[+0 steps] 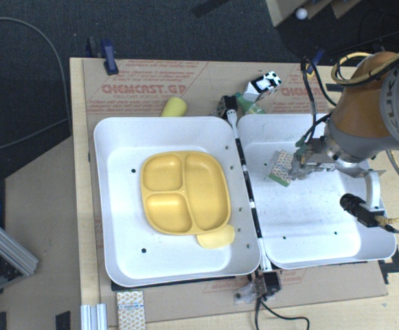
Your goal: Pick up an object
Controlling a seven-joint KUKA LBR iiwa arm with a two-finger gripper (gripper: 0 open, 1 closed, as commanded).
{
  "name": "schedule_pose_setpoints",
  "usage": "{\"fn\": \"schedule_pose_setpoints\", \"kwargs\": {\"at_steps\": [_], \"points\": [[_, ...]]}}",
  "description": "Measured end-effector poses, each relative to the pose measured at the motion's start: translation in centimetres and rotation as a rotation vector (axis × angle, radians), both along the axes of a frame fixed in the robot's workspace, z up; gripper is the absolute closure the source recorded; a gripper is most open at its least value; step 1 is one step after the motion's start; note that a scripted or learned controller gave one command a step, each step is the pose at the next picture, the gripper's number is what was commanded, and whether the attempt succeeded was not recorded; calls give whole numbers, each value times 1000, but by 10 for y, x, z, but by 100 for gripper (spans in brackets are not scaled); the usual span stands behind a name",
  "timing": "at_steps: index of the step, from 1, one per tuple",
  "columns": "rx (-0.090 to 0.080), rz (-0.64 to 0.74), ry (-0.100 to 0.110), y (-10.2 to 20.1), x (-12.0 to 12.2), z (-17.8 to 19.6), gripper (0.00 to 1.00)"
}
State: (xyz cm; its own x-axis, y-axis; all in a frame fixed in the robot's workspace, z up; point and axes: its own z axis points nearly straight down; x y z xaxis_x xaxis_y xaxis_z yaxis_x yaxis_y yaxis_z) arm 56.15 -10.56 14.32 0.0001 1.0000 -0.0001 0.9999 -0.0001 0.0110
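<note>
Gripper (301,165) sits low in the right bin (323,243), right beside a small packet (279,166); can't tell its state. I'd centre over the packet before lifting, since it's thin and probably slips.

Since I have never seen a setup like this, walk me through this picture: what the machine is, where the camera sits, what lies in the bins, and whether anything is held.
One camera looks down at a slant on a bench. The grey arm with an orange band reaches in from the right; it is a robot arm ending in a gripper over the right bin. Beside its tip lies a small patterned packet; whether the packet is gripped cannot be told. The left bin holds a yellow divided plate and a small yellow piece at the plate's lower edge. A yellow object lies on the bench behind the bins.
</note>
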Motion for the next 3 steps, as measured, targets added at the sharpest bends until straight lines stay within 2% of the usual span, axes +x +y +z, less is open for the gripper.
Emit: {"fn": "schedule_pose_setpoints", "kwargs": {"at_steps": [1, 2, 3], "points": [[0, 0, 0, 0, 0, 0, 0], [-1, 1, 11, -6, 28, -59, 0], [-2, 2, 7, -6, 29, -49, 100]]}}
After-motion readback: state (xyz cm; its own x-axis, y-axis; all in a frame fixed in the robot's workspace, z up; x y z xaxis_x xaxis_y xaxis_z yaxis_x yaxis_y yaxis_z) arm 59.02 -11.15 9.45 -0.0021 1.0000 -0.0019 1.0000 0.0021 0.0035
